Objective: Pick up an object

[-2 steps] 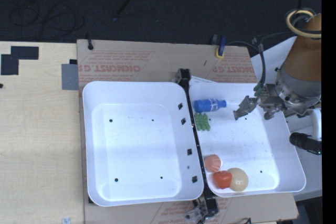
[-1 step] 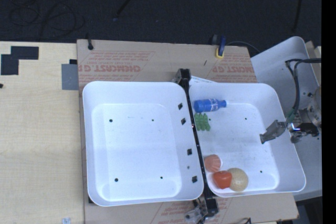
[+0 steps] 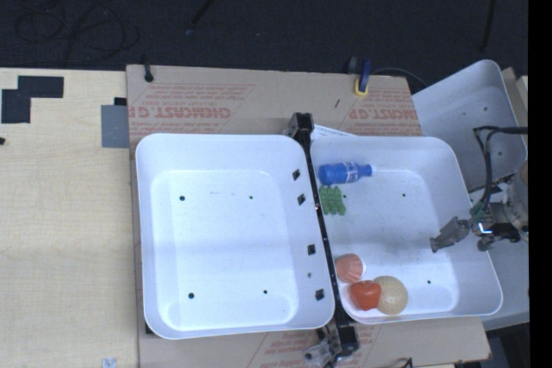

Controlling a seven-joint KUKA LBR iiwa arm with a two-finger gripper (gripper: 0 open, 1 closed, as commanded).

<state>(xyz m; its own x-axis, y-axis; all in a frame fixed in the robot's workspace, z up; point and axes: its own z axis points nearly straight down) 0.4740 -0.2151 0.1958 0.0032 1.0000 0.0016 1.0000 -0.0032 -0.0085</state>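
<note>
A: Your gripper [image 3: 470, 234] hangs at the right bin's [image 3: 431, 152] right edge; whether it's parted, I cannot tell.

B: And the objects?

A: Well left of it, against the divider: blue bottle [image 3: 343, 173], green toy [image 3: 333, 202], red ball [image 3: 366, 295], likely pushed there.

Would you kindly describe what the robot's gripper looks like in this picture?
The gripper shows as a small dark grey metal assembly with a lighter, angular grey tip. Thin black cables loop above it, and a small green spot sits on its body.
</note>
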